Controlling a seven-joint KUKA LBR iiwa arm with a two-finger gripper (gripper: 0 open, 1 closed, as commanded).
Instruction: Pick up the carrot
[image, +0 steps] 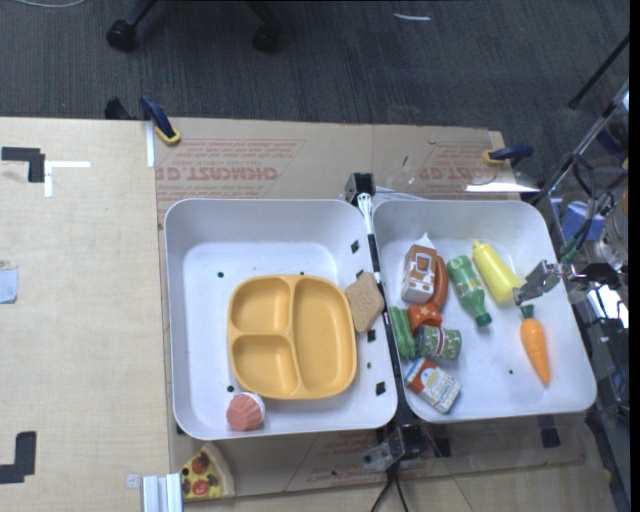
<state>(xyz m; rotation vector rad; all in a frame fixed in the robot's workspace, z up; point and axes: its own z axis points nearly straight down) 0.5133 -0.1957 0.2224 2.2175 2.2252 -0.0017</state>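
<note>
The small orange toy carrot with a green top lay in the right-hand shallow white bin, close to its right wall, with the green end pointing up the view and the tapered tip toward the near edge. Just above its green top hovered the metal two-finger gripper, reaching in over the bin's right rim; nothing could be seen between its fingers, and how far apart they stood could not be made out from this angle. Beside the gripper, to the left, a yellow plastic squeeze bottle lay tilted, with a green plastic bottle next to it. Farther left sat a white and orange carton, a small green tin with a label, and a flat printed packet near the front wall. The left-hand white bin held a yellow plastic tray with three compartments, a tan slice of toy bread leaning at the tray's right edge, and a pink rounded toy in the near corner. A toy pizza slice rested on the cardboard in front of that bin.
</note>
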